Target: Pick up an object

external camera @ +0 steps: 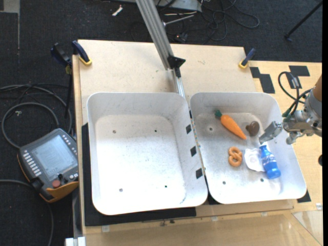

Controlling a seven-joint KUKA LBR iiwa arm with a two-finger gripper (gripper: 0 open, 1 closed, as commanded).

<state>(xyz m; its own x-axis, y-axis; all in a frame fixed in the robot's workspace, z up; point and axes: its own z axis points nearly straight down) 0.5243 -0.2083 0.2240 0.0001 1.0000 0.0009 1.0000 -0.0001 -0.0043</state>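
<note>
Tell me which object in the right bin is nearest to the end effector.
The blue bottle, just below the end effector. The carrot, pretzel and small brown object lie farther left.

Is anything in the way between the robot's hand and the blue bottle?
Nothing visible is. The hand hangs at the right bin's right side, and the blue bottle lies just below it in the picture, on a white packet.

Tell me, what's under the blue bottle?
The bottle lies partly on a white wrapper on the right bin floor. Whatever part of the wrapper sits beneath the bottle is covered, so I can't tell what else is there.
</note>
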